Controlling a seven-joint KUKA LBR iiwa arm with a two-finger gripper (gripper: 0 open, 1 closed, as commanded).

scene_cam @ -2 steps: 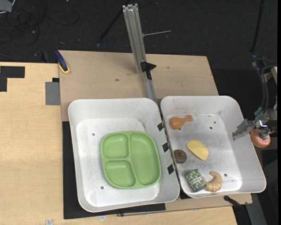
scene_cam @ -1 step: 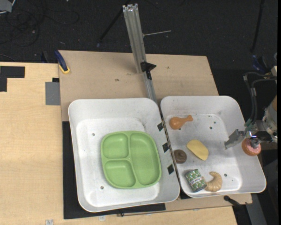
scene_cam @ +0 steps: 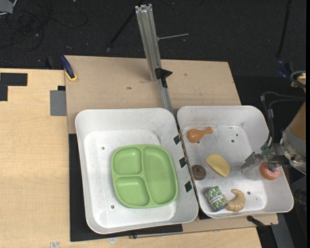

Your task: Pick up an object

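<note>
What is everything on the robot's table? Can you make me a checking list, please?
Surface: a wooden bench bears two shallow white bins, the left bin and the right bin, side by side.
Job's things: in the right bin lie an orange drumstick toy, a yellow piece, a brown round piece, a green patterned packet, a tan croissant toy and a red-orange round piece.
Clutter: a green divided plate lies in the left bin.
Grippers: the gripper hangs low at the right bin's right side, beside the red-orange round piece.
Cables: dark cables on the floor behind.
Surroundings: an upright metal post behind the bins.
</note>
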